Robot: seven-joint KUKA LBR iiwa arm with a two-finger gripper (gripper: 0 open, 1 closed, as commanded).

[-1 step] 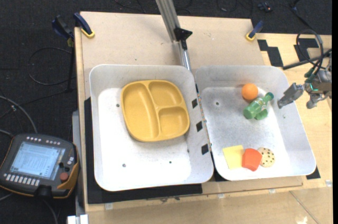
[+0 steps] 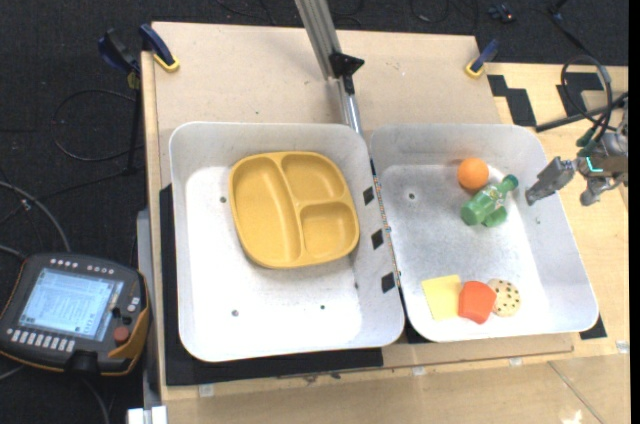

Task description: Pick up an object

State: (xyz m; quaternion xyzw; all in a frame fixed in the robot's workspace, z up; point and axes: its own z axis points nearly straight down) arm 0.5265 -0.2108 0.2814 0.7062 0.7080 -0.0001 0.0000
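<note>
Gripper (image 2: pixel 568 182) over right bin's (image 2: pixel 560 242) right rim, state unclear, near green bottle (image 2: pixel 488 204).

Glossy, probably plastic yellow tray (image 2: pixel 294 209); matt white bins (image 2: pixel 205 312).

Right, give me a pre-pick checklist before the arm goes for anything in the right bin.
1. Objects present in right bin: orange ball, green object, yellow block, red piece, cookie. Ok.
2. Tool over right bin, near its right rim. Ok.
3. Tool holding something: cannot tell.
4. Ball apart from green object: not ok, they are close together.
5. Yellow tray in left bin, out of the way. Ok.
</note>
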